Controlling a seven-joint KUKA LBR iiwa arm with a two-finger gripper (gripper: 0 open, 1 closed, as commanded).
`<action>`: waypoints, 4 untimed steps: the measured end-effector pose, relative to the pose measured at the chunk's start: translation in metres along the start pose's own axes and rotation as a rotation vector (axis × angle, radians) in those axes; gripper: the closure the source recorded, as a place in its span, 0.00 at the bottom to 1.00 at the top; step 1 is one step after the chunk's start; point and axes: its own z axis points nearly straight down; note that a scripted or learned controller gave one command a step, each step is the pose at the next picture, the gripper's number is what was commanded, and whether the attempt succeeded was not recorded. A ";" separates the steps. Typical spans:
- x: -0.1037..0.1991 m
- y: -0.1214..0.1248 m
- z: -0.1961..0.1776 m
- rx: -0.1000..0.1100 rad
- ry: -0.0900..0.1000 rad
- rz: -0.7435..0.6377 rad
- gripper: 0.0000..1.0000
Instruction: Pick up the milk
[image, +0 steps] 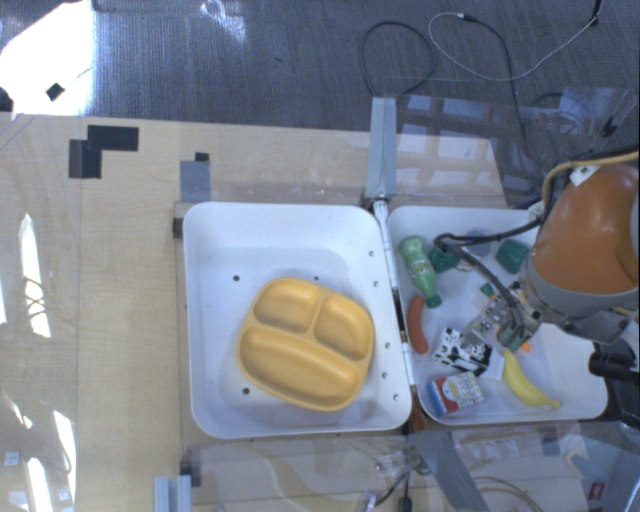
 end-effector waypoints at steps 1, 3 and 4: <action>0.000 0.000 0.000 0.000 0.000 0.000 0.00; -0.020 -0.015 0.078 -0.008 -0.008 -0.067 1.00; 0.003 0.007 -0.077 -0.001 -0.001 0.391 1.00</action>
